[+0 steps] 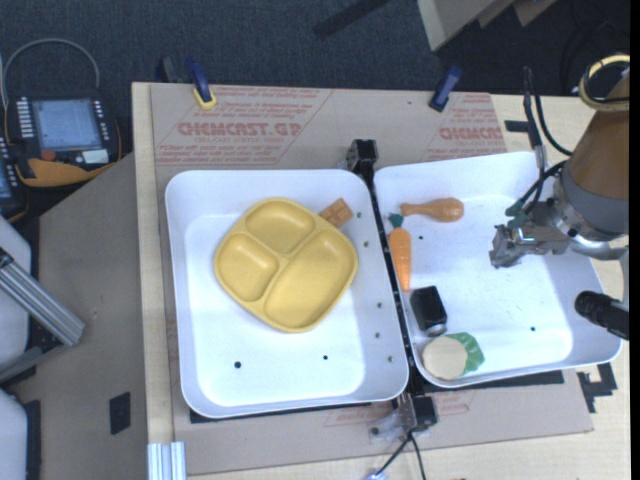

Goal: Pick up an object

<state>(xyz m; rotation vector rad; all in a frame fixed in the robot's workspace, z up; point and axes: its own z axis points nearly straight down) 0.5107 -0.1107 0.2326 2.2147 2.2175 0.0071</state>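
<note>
Bins sit side by side on the bench, and my gripper hangs over the right bin, near its right side, with my grey arm and its orange band reaching in behind it. I cannot tell whether the gripper is released or clenched; nothing shows in its grasp.

To the left of my gripper and a little farther up, a tan chicken drumstick lies on the bin floor. Further left, against the divider between the bins, an orange carrot lies lengthwise with its green top pointing away. Below and left of my gripper sits a small black block, and just beneath that a round cream piece with a green leafy edge, near the bin's front-left corner.

Well to the left, in the left bin, rests a yellow divided plate, with a small brown block touching its upper right rim.
</note>
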